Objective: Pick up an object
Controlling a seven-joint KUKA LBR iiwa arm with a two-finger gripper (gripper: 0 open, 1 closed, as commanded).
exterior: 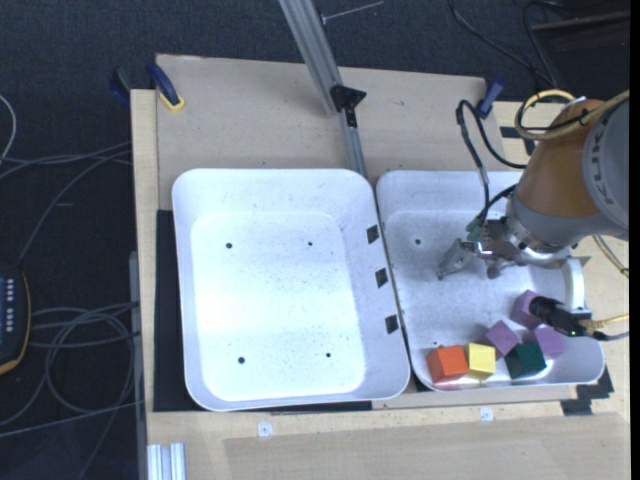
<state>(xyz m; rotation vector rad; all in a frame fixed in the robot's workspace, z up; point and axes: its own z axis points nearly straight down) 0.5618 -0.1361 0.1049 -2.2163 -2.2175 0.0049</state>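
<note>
The end effector [462,256] hangs open and holds nothing above the right bin [420,203]; the blocks [490,353] lie clustered in its near corner; picking is not yet done.

I've got the arm [575,173] coming in from the right edge of the frame, its orange band sitting high at the upper right and the grey wrist bent down and leftward below it. The gripper [452,261] points left at mid-right of the frame, fingers spread apart, nothing between them that I can see.
</note>
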